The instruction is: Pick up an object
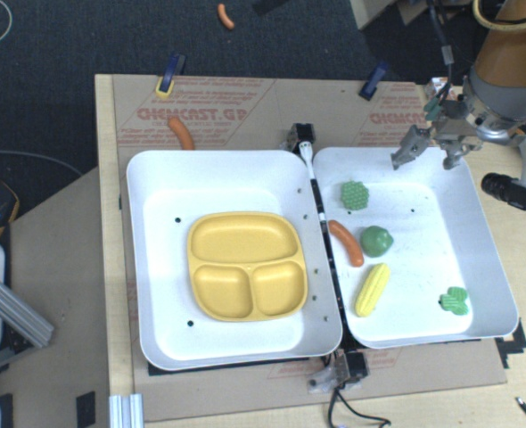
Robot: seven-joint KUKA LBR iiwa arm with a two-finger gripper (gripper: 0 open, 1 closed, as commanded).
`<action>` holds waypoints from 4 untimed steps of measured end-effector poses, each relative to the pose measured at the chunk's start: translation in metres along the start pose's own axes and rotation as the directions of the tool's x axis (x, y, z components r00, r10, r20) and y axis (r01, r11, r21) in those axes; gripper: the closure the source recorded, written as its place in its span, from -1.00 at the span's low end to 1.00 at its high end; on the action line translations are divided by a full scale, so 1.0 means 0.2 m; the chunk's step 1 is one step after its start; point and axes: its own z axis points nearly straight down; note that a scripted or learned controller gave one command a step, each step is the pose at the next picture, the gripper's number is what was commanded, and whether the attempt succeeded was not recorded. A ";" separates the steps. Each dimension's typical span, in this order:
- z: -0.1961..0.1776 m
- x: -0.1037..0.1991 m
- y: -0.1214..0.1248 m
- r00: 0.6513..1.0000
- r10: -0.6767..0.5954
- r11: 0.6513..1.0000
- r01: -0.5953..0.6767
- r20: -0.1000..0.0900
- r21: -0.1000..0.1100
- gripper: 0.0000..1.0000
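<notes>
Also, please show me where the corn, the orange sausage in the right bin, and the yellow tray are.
corn (373,290), camera view, middle of the cob
orange sausage (346,242), camera view, middle of its length
yellow tray (246,265), camera view, central divider between its compartments

a yellow three-compartment tray (245,267) sits in the left white bin (152,194). on the cardboard sheet (263,101) beyond the bins, an orange sausage (182,133) lies far left, near a blue-and-yellow clamp (168,77); another blue clamp (373,82) sits far right. a small orange piece (226,16) lies on the dark floor.
</notes>
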 end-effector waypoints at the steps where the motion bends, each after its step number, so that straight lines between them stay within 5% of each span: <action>1: 0.21 0.00 0.01 1.000 0.000 1.000 0.000 0.000 0.000 -1.00; 3: 0.69 0.04 0.07 1.000 -0.001 1.000 0.001 -0.002 -0.009 -1.00; 4: 0.61 0.04 0.08 1.000 -0.003 1.000 0.003 0.001 -0.022 1.00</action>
